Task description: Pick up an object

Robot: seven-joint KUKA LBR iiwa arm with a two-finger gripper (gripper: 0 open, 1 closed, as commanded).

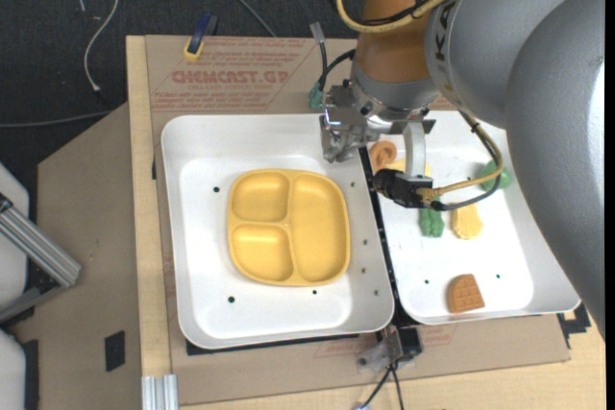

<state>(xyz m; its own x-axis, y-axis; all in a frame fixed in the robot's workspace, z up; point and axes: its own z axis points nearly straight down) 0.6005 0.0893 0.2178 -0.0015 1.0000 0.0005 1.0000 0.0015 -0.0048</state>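
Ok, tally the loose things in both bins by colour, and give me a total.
Yellow: 2, the divided plate and a small pale piece
Green: 1, a small piece
Orange-brown: 2, a biscuit-like piece and a small round piece
Total: 5

One fixed overhead cam, slanted down on both bins (192, 206), arm (538, 62) entering from right.

A dark grey carpeted floor (58, 43) lies around the brown cardboard-covered surface (240, 77), printed with red lettering. Thin white cables (91, 62) loop across the carpet, and a silver aluminium rail (34, 240) crosses at left.
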